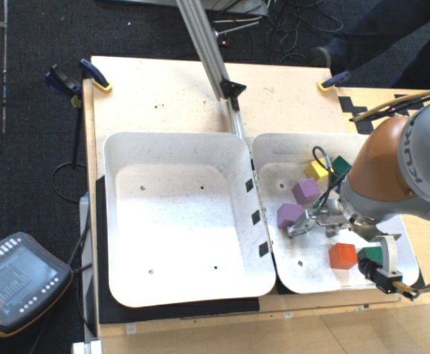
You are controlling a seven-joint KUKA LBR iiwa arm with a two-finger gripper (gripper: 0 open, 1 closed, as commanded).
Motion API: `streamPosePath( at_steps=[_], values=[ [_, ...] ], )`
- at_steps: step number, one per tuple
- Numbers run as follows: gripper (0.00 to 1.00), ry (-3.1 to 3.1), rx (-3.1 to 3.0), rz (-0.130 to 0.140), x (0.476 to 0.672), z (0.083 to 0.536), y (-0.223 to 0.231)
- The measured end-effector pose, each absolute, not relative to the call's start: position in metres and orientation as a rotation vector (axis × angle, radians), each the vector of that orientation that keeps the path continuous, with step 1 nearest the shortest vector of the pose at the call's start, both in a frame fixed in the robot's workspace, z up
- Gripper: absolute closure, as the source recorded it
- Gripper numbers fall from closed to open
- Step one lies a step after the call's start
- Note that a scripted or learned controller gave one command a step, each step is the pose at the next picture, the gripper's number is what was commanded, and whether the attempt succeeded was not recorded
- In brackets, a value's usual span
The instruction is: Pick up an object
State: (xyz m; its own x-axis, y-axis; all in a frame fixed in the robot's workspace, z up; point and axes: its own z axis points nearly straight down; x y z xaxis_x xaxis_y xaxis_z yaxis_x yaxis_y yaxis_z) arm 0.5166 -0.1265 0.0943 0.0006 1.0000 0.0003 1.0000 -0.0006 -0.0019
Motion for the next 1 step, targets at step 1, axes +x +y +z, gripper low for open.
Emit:
streamPosePath(
  at_steps=[1],
  values=[
    [1.0,-2.222,-2.223,-0.002,0.5176,0.1056,-0.1267]
  ],
)
